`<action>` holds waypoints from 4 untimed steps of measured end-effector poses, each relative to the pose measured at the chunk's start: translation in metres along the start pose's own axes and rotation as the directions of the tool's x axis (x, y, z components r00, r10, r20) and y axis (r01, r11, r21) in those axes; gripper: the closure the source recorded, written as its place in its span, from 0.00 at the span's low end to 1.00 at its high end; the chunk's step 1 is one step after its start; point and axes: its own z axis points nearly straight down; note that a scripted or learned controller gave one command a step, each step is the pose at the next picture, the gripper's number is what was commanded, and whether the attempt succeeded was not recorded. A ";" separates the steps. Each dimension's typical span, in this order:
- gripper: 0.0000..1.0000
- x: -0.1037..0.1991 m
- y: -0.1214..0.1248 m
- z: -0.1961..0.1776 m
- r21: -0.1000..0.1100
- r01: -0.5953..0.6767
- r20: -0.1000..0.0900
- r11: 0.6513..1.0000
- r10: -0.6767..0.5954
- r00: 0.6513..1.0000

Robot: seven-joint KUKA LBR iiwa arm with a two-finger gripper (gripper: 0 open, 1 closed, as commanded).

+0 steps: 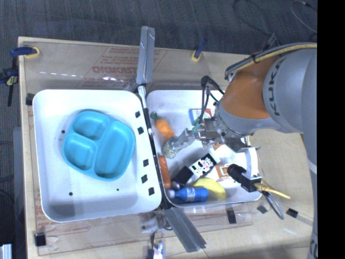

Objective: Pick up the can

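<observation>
A blue can (191, 194) lies on its side at the front edge of the right bin (172, 99), with a yellow banana (211, 188) against its right end. My gripper (173, 145) reaches leftward from the grey and orange arm, low over the left-middle of that bin. It is well behind the can, roughly a third of the bin's depth away. Whether anything sits in the gripper is not visible.
The right bin also holds an orange carrot (163, 128), a second orange piece (163, 169) along the left wall, a black-and-white box (196, 169) and a small printed packet (200, 114). A blue divided plate (99, 144) lies in the left bin (48, 107).
</observation>
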 end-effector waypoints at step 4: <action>0.00 0.008 0.039 0.098 -0.015 0.264 0.025 0.964 -0.263 0.964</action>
